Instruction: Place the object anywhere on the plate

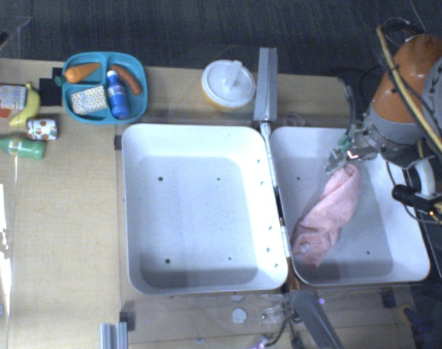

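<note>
**Pink cloth in the right bin, arm at its far end**

I see a light wooden bench (61, 253) with dark carpet behind it. Two shallow white bins sit side by side on it: the left white bin (199, 209) and the right white bin (395, 260).

At the far left is a blue plastic plate with sections (105, 87), with toy food on it. A round white and yellow lidded cup (228, 84) stands behind the bins.

The soft pink crumpled cloth (326, 217) lies in the right bin. It is long and lumpy. Its long side runs from near left to far right, and the far end is thinner.

The grey arm's gripper (350, 151) is at that far end. I cannot tell how it is set.
</note>
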